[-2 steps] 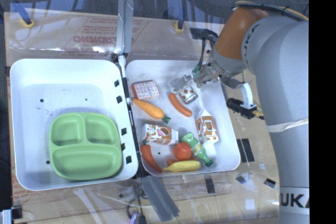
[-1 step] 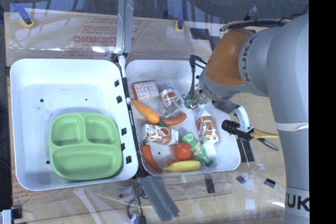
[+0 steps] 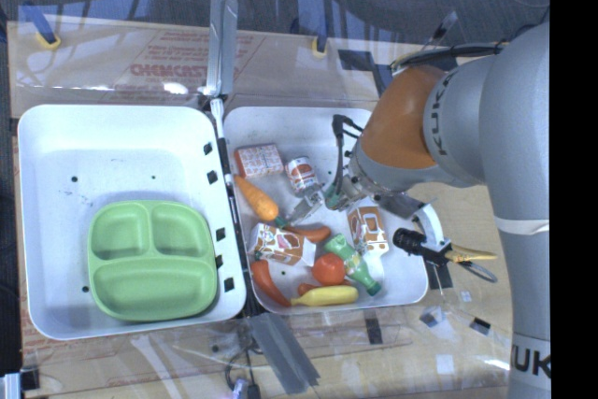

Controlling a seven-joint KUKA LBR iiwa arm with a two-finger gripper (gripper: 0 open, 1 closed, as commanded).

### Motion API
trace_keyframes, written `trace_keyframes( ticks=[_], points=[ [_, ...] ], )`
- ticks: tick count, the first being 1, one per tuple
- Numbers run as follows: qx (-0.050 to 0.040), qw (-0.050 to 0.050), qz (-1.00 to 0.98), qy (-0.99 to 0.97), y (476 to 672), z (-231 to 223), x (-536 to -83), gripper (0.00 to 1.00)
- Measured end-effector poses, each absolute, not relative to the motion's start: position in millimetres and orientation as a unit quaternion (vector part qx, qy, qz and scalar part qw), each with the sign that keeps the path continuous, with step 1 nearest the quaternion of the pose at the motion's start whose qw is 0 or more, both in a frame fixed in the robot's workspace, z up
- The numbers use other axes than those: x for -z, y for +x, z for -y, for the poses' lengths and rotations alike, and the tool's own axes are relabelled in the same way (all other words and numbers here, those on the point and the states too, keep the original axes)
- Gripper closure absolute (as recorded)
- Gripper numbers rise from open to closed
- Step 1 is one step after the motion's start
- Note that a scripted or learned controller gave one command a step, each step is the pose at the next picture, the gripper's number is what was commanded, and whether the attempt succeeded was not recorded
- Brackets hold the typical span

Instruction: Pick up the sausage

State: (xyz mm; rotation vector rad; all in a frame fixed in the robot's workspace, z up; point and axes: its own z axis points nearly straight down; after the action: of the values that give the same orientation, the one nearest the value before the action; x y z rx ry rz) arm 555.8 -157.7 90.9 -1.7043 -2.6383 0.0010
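The sausage (image 3: 314, 234), a short reddish-brown piece, lies in the middle of the right bin (image 3: 280, 124), between a printed packet (image 3: 278, 245) and a red tomato (image 3: 329, 269). My gripper (image 3: 316, 201) hangs just above and slightly behind the sausage, low over the bin, beside a small can (image 3: 301, 173). Nothing shows as held in it. The grey arm with its orange band comes in from the right and hides part of the bin's right side.
The right bin also holds a waffle block (image 3: 259, 161), a carrot (image 3: 257, 198), a red curved piece (image 3: 266, 283), a yellow banana (image 3: 325, 296), a green bottle (image 3: 357, 263) and a snack pack (image 3: 367, 231). A green divided plate (image 3: 149, 262) lies in the left bin (image 3: 56, 145).
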Motion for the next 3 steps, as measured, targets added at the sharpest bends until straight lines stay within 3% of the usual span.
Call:
trace_keyframes(
  ticks=[1,2,3],
  points=[
    [-0.0001,0.001,0.835,-0.551,484.1,153,-90,0.0],
    [0.0003,-0.001,0.836,-0.549,485.8,153,-100,1.0],
    [0.0002,-0.001,0.869,-0.495,478.5,57,-258,1.0]
  ],
)
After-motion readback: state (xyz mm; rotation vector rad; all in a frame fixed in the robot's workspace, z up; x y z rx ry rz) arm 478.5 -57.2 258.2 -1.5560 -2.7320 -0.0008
